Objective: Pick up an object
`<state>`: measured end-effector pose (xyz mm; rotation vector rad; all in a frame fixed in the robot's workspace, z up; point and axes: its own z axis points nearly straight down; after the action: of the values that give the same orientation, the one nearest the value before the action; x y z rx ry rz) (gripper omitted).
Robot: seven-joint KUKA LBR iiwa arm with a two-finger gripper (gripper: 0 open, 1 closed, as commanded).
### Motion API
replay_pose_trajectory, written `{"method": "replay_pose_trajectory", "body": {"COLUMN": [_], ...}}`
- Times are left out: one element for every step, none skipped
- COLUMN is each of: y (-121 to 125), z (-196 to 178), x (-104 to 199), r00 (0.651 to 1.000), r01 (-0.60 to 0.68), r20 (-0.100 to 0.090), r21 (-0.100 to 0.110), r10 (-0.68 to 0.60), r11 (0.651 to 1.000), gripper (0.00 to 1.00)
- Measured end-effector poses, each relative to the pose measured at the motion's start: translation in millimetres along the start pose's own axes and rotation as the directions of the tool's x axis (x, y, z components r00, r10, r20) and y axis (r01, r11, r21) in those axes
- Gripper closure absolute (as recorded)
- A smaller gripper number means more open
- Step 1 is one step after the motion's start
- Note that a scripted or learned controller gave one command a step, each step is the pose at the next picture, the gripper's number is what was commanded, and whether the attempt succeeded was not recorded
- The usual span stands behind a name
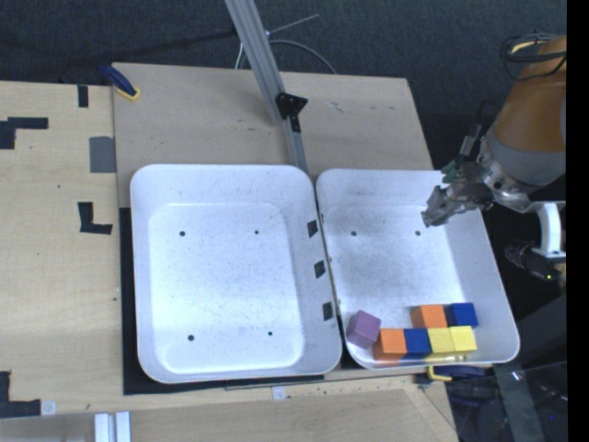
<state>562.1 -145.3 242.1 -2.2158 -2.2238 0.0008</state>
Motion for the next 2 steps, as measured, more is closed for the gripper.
{"method": "replay_pose_trajectory", "body": {"y": [-18,-18], "z": [53,-17], "x": [89,18], "r00": [1.0,1.0], "r01": [0.004,-0.008], "r20": [-0.002,0.006], "r21": [0.005,-0.008], "r10": [-0.004,0.008], "r11": [1.0,1.0], "gripper": [1.0,1.0]}}
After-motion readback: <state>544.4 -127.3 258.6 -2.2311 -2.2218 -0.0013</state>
